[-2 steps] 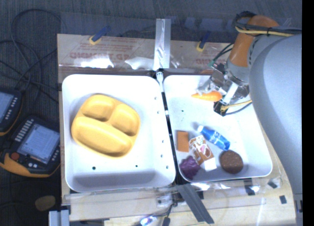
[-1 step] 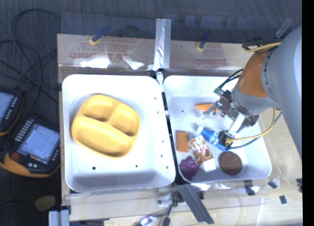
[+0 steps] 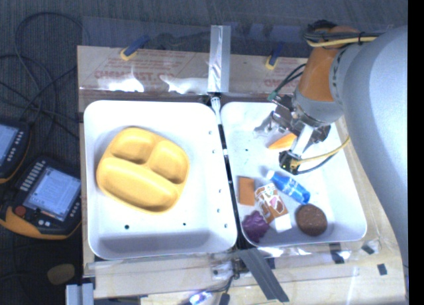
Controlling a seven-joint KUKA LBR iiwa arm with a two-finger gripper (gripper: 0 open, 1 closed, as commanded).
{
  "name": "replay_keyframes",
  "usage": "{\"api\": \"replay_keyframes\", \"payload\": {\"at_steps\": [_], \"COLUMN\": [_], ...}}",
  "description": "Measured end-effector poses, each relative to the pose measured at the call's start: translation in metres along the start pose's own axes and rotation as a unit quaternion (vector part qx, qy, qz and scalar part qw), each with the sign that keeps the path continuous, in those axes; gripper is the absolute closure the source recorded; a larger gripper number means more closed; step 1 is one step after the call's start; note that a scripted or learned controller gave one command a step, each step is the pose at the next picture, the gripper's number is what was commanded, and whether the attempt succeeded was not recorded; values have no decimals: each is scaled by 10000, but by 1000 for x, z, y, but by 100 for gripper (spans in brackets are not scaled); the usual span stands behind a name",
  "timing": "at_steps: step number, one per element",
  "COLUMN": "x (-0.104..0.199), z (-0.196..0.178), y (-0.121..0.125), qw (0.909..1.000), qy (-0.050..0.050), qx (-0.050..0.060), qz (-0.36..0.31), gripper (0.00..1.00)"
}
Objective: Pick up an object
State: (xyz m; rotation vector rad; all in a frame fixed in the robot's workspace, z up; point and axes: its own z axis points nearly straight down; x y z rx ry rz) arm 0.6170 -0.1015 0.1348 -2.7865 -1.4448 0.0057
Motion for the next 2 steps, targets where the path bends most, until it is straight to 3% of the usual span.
{"api": "replay_keyframes", "payload": {"at_steps": [1,2], "x": [20,86], "z": [43,-49], "y": [32,2], "qw": [9960,9848], "qy": [-20,-20], "qx": [-20,-24], "qz": [-889,-1737], "gripper": [0,0]}}
